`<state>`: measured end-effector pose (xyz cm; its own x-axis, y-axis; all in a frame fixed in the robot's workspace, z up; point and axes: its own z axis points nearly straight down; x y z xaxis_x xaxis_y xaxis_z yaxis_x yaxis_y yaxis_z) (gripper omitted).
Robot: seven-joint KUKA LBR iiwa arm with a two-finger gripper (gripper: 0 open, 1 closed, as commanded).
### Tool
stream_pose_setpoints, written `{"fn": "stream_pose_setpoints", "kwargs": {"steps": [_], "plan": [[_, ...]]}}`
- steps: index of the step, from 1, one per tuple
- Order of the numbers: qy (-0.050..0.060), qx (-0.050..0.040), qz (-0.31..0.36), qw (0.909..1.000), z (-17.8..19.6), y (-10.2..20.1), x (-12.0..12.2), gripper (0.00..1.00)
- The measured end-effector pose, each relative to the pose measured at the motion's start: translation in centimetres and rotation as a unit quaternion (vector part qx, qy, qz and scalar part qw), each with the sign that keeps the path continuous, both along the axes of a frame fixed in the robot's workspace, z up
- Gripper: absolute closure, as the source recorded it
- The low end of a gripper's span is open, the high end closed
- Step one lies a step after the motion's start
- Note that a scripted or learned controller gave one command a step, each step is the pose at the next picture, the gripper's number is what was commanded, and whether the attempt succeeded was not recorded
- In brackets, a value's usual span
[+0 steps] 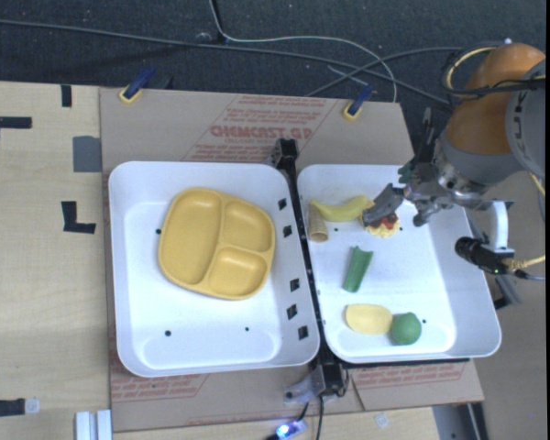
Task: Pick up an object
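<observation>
Yellow tray (215, 243) in left bin (133, 273) (banana (341, 210), lime (404, 329) in right bin (458, 324)).

right bin (440, 273) centre open | green piece (357, 269) mid-floor, banana (341, 211) rear

The grey arm (495, 108) reaches in from the right, its end effector (405, 205) spread open, fingers angled downward.

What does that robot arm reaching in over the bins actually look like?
The arm is bulky and rounded, with a grey metal body and a bright orange band at the top. Thin yellow and black cables loop around it. At its end sits a small dark gripper with metal parts. A white bracket with a black knob sticks out below.
</observation>
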<state>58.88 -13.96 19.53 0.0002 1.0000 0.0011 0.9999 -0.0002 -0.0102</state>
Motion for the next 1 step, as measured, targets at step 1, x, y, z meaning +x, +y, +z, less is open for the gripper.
{"fn": "stream_pose_setpoints", "kwargs": {"steps": [1], "plan": [[-0.004,-0.0006,0.001,1.0,0.4,0.01,0.22,0.0]]}}
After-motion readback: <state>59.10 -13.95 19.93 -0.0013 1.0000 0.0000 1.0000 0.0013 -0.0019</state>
